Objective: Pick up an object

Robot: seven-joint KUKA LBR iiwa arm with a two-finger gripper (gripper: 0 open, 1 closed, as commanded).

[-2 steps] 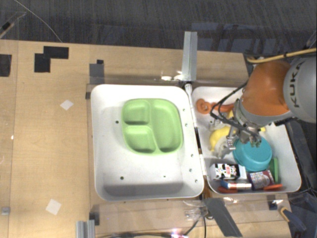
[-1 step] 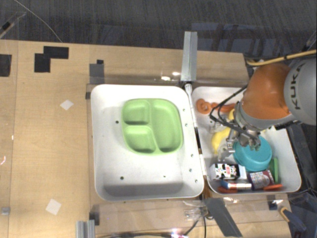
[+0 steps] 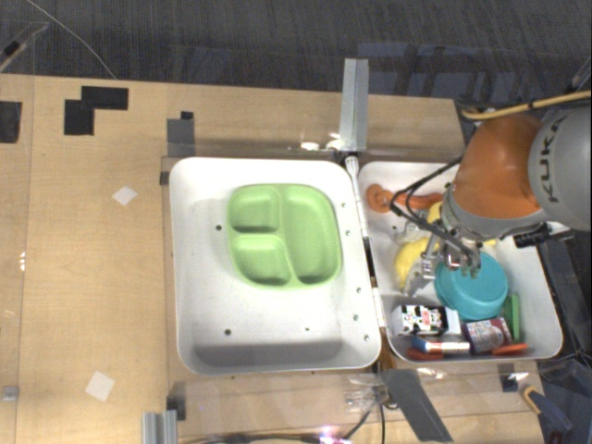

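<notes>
Camera view: gripper (image 3: 450, 259) seemingly low over right bin (image 3: 551, 314).

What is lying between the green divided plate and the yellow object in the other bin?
In the camera view, bare white floor of the left bin, then the two bins' adjoining rims, separate the green divided plate from the yellow object.

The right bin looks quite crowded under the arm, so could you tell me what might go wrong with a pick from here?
1. The gripper hangs where the teal bowl and the yellow object lie close together; it may catch both or slip between them.
2. The bowl's rounded side may slide out of a pinch.
3. Small packages crowd the right bin near its front wall, so a nudged bowl could shove them.
</notes>
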